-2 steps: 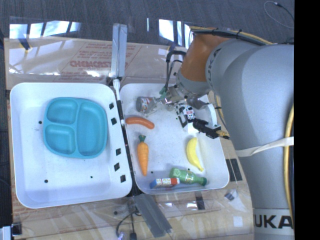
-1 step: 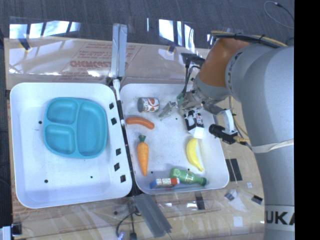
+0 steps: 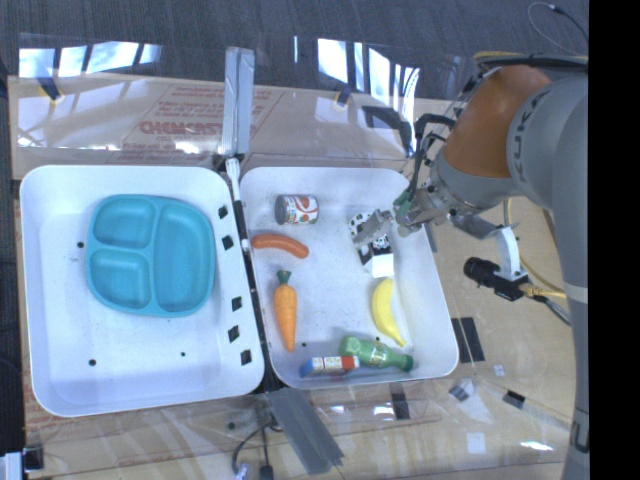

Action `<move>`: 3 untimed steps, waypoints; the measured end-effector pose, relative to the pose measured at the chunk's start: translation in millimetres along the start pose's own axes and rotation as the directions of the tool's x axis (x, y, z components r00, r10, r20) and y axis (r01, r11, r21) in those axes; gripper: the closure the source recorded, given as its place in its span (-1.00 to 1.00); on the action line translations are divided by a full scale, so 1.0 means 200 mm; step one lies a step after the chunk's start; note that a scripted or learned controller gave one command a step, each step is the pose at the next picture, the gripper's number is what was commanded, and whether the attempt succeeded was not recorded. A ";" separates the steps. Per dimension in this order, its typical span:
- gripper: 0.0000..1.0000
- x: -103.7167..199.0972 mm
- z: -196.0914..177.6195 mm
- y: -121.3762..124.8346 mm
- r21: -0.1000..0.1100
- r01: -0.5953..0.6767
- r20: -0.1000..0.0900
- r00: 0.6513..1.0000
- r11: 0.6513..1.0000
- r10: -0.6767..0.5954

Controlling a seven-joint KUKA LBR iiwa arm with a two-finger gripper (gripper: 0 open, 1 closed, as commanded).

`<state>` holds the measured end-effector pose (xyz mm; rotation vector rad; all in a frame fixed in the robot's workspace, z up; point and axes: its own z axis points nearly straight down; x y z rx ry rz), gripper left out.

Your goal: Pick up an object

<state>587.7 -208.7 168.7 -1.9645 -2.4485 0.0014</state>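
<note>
On wooden bench (image 3: 520,438), two white bins (image 3: 50,268).

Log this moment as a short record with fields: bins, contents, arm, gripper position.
left bin: holds a blue divided plate
right bin: small can, hot dog sausage, carrot, banana, green bottle, small red-and-white tube, black-and-white item
arm: reaches in from the right, orange band above the wrist
gripper: at the right bin's upper right, right by the black-and-white item
jaws: state cannot be told
task status: no object visibly held
</note>
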 end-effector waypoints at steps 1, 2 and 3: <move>-1.00 -0.06 0.38 0.26 -0.004 -0.024 0.003 1.000 1.000 0.024; 1.00 -0.06 0.32 0.26 -0.003 -0.018 0.003 1.000 1.000 0.018; 1.00 0.18 -0.17 0.40 -0.001 -0.081 0.001 0.997 0.997 0.081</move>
